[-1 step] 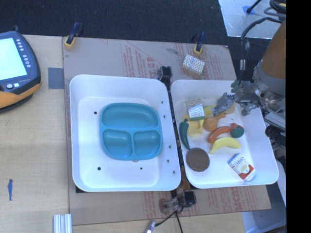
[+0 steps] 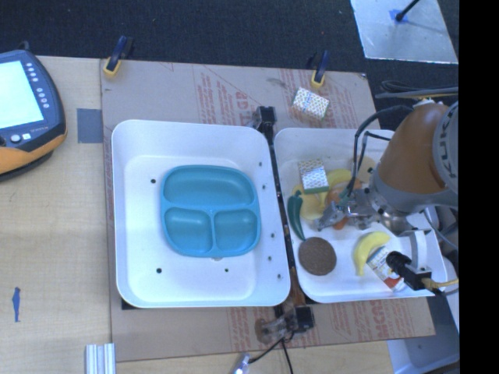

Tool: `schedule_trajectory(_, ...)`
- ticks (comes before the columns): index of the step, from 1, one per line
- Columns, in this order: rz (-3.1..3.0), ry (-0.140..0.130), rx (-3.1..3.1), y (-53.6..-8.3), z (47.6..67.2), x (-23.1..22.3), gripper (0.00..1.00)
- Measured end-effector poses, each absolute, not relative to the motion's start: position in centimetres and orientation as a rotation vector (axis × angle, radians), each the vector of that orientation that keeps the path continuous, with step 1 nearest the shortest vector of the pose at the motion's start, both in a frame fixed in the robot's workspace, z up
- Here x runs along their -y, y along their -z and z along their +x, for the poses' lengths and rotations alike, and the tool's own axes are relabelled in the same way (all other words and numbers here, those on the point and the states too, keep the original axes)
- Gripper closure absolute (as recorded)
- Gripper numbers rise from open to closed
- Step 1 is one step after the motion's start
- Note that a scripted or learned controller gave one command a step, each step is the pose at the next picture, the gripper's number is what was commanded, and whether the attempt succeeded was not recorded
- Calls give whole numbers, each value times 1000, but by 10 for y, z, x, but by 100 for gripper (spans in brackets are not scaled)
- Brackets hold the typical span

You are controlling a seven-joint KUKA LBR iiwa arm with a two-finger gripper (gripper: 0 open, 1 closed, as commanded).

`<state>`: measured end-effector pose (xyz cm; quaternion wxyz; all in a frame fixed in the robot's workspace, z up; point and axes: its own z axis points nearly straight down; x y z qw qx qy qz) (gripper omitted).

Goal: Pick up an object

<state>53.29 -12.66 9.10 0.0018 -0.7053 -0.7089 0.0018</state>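
Note:
The right bin (image 2: 327, 293) holds several small objects: a green pepper (image 2: 295, 213), a brown round disc (image 2: 317, 255), a yellow banana (image 2: 368, 249), a patterned white box (image 2: 313, 175), a yellow piece (image 2: 339, 180) and a small red-and-white item (image 2: 380, 268). The grey arm with its orange band (image 2: 413, 158) reaches in from the right. Its gripper (image 2: 344, 209) sits low in the middle of the right bin, over an orange piece (image 2: 334, 218) beside the yellow one. The wrist hides what lies directly under it.
The left bin (image 2: 132, 209) carries a blue divided plate (image 2: 209, 210). A second patterned box (image 2: 310, 103) lies on the cardboard behind the right bin. A control pendant (image 2: 23, 107) rests at the far left. Clamps (image 2: 265, 118) join the bins.

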Motion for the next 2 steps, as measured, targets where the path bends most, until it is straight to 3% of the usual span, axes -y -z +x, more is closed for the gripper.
schedule_trajectory(1, -2213, -6, 2227, -92, 576, 106, 0)
schedule_trajectory(2, -2207, -12, 2231, -102, 576, 107, 100)
